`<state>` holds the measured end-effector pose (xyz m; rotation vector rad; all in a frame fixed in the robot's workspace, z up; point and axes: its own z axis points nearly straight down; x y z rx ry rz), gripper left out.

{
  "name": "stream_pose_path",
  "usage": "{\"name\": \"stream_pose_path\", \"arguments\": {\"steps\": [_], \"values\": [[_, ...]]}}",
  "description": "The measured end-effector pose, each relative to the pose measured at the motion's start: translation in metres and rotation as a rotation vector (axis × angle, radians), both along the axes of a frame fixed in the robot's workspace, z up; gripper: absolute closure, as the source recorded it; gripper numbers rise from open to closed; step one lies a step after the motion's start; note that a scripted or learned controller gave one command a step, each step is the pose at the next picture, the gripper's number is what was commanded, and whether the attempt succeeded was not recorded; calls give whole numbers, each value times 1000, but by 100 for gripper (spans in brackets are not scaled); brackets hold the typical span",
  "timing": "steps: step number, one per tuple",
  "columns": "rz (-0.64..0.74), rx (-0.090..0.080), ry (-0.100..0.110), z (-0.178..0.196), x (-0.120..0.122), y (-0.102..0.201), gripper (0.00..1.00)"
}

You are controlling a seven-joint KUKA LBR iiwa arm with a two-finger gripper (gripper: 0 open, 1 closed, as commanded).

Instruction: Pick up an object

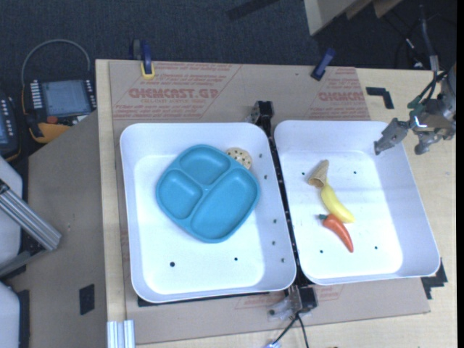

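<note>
While the arm waited at the far right edge of the surface (217, 85), its claw (406, 140) hung over the upper right corner of the right bin (406, 230), fingers spread wide with nothing between them. That spread looked to me like readiness for a descent rather than a grip already made.

3 small items lay in a loose line near the middle of that bin: a tan cone-shaped piece (318, 172), a yellow banana (336, 204) just below it, and a red chili pepper (339, 232) touching or nearly touching the banana's lower end. Any of them could serve as the object to lift, and all sat well apart from the claw, down and to its left. Packed so close, they seemed likely to jostle one another if the fingers came down carelessly.

The left bin (145, 267) held a blue divided plate (208, 193) with 3 compartments, and a round cookie (238, 155) peeped out from beside its upper right rim. A black clamp (262, 112) joined the 2 bins at the top, presumably to keep them from sliding.
</note>
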<state>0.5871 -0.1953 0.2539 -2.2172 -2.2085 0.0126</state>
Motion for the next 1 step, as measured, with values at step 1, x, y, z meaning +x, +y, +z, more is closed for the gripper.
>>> {"name": "stream_pose_path", "arguments": {"steps": [1], "values": [[4, -3, -13, 8, 2, 1, 0]]}}
